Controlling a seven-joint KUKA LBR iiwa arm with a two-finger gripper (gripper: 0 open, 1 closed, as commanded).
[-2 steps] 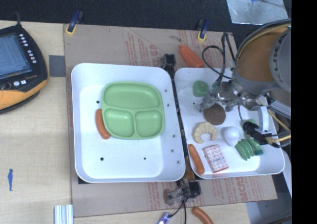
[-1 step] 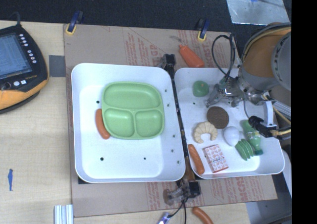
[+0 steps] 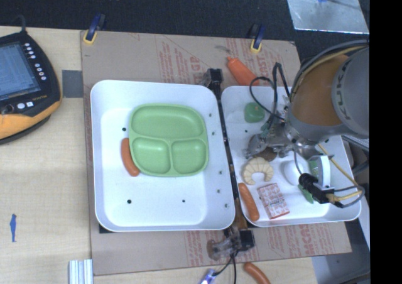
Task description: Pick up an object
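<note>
White right bin (image 3: 342, 212) crowded; croissant (image 3: 258, 169) just below fingers (image 3: 267, 144).

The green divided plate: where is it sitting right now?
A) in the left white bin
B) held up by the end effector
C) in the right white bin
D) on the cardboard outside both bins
A: the green divided plate lies flat in the left white bin, with an orange sausage-like piece against its left edge.

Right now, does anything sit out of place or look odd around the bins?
Yes. Two orange carrot-like pieces lie outside the bins on the cardboard: one beyond the right bin, another at the near edge. A sausage lies beside the green plate, not on it.
</note>
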